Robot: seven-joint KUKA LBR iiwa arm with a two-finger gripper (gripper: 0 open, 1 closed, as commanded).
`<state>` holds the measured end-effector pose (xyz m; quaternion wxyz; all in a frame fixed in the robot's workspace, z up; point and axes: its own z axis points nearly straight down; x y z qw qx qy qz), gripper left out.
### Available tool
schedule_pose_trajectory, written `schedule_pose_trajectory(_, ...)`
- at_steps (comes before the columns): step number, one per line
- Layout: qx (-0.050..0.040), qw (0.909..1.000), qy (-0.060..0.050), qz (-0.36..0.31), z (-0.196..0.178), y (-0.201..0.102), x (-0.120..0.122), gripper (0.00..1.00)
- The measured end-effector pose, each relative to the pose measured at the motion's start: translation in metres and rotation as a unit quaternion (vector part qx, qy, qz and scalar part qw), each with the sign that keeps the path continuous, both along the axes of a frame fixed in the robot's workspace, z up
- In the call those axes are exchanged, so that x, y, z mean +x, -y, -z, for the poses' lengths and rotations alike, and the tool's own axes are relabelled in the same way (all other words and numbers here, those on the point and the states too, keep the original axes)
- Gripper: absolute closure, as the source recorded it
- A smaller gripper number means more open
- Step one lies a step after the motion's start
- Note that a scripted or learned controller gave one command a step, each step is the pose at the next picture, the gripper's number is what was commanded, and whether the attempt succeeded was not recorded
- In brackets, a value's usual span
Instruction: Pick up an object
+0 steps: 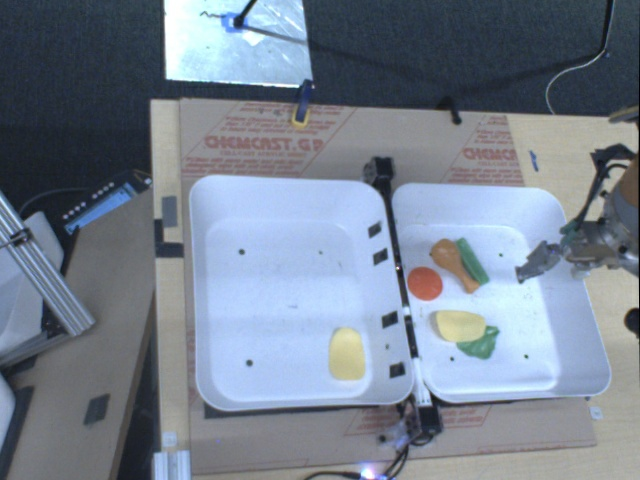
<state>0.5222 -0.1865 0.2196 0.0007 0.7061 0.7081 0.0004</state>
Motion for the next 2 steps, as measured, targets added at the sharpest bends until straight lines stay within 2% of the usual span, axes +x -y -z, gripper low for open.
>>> schedule_pose_trajectory(1,0.0022,1.0,-0.001,-0.004,0.141,-0.081,0.033,0.0)
schedule_pose_trajectory(2,-0.0008,1.0,0.003,-0.002,0.133,-0.096,0.077,0.0)
